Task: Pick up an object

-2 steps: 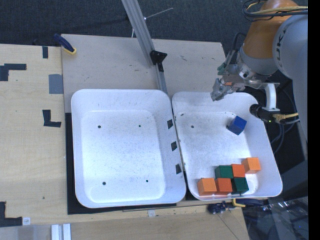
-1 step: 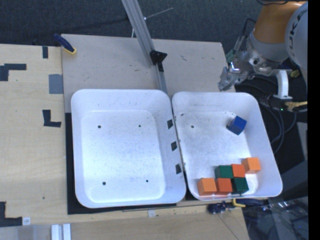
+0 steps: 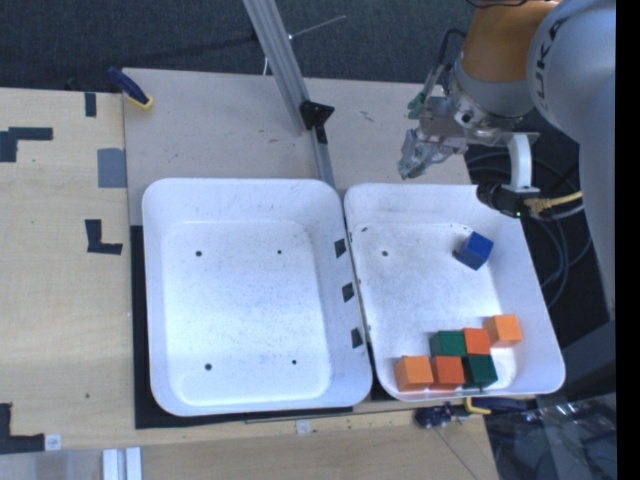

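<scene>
**Robot arm hangs above bin of coloured blocks**

Seen from the fixed camera above the bench, the grey arm with its orange band (image 3: 510, 38) reaches in from the right, and its gripper (image 3: 418, 163) hangs above the far rim of the right bin (image 3: 420, 203). Nothing sits between the fingers; whether they are spread or closed cannot be told from this slant.

The right bin holds all the blocks. A blue block (image 3: 473, 250) lies alone near the far right side of the bin floor, below and to the right of the gripper and apart from it. At the near end a cluster huddles together: an orange block (image 3: 414, 371) at the left, another orange block (image 3: 448, 370) touching it, a green block (image 3: 449, 343) behind, a dark green block (image 3: 481, 369) to the right, a reddish-orange block (image 3: 477, 340) and a lighter orange block (image 3: 503, 328) nearest the right wall.

The left bin (image 3: 160, 208) lies just beside the right one, their rims meeting. A slanted metal rail (image 3: 280, 53) crosses the bench behind both.
</scene>
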Motion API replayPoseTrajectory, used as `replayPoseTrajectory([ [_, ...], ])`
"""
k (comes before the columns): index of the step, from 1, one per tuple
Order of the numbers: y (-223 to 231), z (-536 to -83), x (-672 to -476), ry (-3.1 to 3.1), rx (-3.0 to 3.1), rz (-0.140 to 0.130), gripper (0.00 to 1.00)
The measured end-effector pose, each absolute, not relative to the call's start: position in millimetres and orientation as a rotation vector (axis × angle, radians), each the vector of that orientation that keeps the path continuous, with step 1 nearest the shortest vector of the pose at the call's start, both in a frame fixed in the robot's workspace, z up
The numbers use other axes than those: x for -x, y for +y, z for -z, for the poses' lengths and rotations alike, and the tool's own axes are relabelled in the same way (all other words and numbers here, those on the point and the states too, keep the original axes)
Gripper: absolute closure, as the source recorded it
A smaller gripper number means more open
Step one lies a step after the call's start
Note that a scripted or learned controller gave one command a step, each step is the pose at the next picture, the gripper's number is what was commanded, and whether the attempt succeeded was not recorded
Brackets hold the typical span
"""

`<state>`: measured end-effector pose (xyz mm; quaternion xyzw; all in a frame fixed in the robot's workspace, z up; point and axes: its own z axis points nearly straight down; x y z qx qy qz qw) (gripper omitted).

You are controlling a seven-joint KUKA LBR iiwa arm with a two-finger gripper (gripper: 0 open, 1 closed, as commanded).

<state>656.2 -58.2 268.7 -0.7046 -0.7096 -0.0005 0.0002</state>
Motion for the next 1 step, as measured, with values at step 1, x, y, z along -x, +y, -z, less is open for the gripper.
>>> replayPoseTrajectory([
  [1, -3.1, -249.7, -653.0, -2.226, 2.212, -0.002, 1.0],
])
